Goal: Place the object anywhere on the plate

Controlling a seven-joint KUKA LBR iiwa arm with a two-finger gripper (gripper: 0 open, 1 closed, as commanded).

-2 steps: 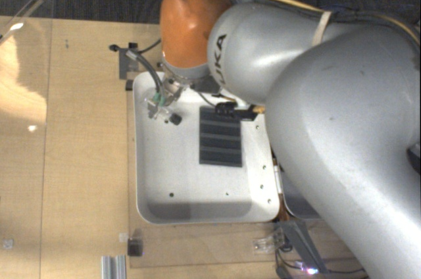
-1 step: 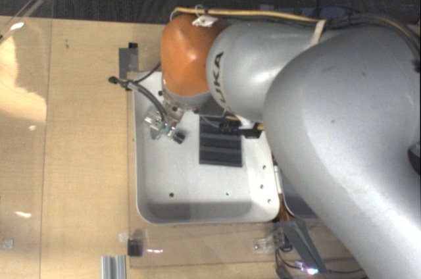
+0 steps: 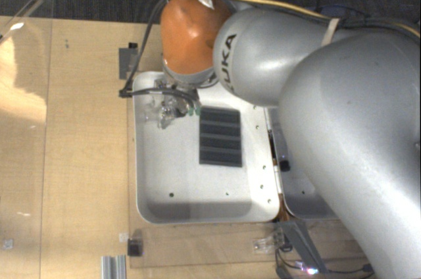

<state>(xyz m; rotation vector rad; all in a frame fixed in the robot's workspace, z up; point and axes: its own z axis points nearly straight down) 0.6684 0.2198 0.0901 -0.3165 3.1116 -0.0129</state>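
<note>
The gripper [image 3: 172, 108] is hovering beside the white bin [image 3: 197, 205]'s far wall; a dark ribbed plate [image 3: 220, 137] is lying just right of it.

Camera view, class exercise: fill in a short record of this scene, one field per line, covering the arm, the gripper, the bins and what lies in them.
arm: grey KUKA arm with orange band, reaching in from the right
gripper: low over the left bin's far-left corner
left bin: white, shallow
dark ribbed plate: lies flat in the left bin
right bin: mostly hidden by the arm
</note>
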